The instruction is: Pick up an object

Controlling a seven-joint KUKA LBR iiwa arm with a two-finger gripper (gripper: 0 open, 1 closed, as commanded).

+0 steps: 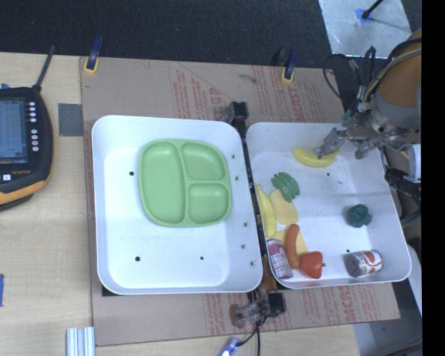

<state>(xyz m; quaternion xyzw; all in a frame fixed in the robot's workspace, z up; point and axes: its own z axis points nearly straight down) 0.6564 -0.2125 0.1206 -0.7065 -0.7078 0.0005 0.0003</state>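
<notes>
From above, the gripper point(346, 144) hangs fingers spread at the right bin's point(389, 199) one-o'clock corner, one finger touching the yellow banana point(311, 158). Open floor lies between it and the green ball point(358, 214) at four o'clock.

Faint red print ran in repeated slanted lines across the cardboard sheet point(170, 87) under the bins, but the letters were too small and pale to read. The can point(363, 262) in the right bin carried a red and white label whose words could not be made out, and so did the small red-labelled can point(277, 258) lying near it. The pendant point(11, 147) at the left showed a lit screen with unreadable lines.
</notes>
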